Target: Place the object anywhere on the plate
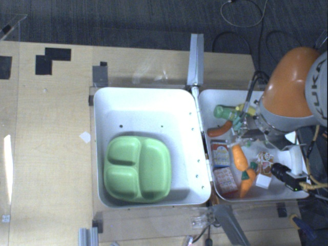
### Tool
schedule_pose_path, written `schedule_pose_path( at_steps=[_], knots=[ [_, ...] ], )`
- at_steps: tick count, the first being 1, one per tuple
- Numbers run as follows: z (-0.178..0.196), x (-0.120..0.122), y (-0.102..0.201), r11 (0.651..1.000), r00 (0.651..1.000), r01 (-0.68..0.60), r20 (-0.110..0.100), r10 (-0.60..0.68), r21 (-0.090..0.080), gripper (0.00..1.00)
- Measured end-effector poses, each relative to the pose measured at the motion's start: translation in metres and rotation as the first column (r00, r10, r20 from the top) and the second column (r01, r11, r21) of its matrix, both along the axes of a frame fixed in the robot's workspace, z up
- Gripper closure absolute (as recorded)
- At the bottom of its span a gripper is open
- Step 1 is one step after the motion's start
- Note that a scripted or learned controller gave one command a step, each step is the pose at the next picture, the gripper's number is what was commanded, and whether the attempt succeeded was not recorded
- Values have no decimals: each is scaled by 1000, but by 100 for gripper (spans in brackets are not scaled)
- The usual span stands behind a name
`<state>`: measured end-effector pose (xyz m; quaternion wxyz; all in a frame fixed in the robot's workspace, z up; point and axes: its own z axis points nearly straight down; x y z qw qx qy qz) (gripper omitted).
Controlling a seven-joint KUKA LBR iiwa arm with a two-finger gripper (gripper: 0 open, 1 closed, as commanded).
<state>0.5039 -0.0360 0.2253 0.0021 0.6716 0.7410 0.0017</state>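
your arm (302,94) shows a big rounded orange band above the wrist, glossy, with a pale grey shell just beside it carrying dark lettering, cut off at the edge. below the orange sits a grey collar, then darker metal parts at the gripper (246,132), too small to make out. thin black cables run along the orange shell's left side

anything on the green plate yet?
No, the green plate in the left bin shows bare compartments; the carrot lies in the right bin.
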Motion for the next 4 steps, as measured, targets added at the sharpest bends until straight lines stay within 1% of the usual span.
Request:
schedule_pose_path(
  at_steps=[1, 2, 3, 4],
  knots=[
    [-28, 16, 66, 1000, 1000, -8, -3, 8, 1, 100],
    [-41, 13, 123, 993, 993, -115, -3, 115, 1, 100],
    [7, 44, 116, 991, 991, -131, -1, 131, 1, 100],
    [-6, 42, 101, 939, 939, -343, 0, 343, -1, 100]
  ],
)
